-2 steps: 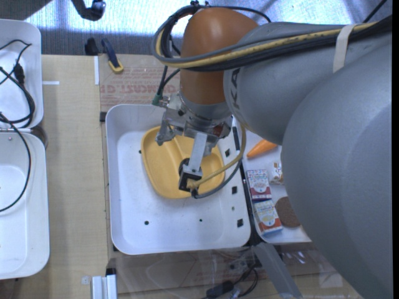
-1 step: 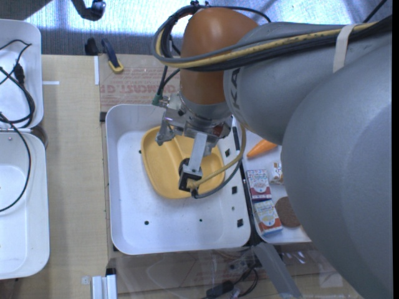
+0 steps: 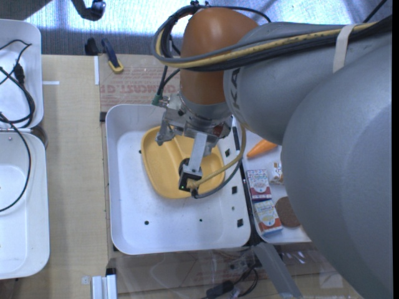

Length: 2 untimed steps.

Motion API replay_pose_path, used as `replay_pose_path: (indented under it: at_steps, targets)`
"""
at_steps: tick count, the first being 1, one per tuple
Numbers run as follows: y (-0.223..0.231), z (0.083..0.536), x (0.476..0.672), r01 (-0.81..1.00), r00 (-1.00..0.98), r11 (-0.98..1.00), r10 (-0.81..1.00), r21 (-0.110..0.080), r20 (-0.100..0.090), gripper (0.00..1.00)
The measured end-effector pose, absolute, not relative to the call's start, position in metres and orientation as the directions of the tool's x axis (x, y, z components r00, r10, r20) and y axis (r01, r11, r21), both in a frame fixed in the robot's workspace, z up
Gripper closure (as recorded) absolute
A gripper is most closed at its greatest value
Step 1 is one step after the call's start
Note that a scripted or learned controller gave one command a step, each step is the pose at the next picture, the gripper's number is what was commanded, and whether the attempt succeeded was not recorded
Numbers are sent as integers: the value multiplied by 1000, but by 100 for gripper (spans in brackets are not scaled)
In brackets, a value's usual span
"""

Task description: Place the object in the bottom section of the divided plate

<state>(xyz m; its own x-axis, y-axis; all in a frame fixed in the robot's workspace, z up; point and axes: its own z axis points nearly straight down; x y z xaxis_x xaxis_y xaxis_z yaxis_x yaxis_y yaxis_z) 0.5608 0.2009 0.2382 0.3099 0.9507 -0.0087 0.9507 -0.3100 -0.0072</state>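
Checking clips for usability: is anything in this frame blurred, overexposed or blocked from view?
Camera view: the yellow plate and its white bin are sharp and evenly lit, without glare; the grey arm, close to the lens, looks soft and covers most of the other bin; bluish striped light falls across the background at the top.

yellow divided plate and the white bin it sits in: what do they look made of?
Yellow plate: probably moulded plastic. The colour is even and opaque, the rim and divider ridges are rounded, and the sheen is soft rather than glazed. White bin: likely plastic too, smooth and matte with rounded corners and a thin lip. Painted metal can't be ruled out from this view.
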Motion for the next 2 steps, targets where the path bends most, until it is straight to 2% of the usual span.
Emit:
replay_pose_path:
  at_steps: [2]
  targets:
    - [201,238,561,951,310,-310,951,-7,-9,0]
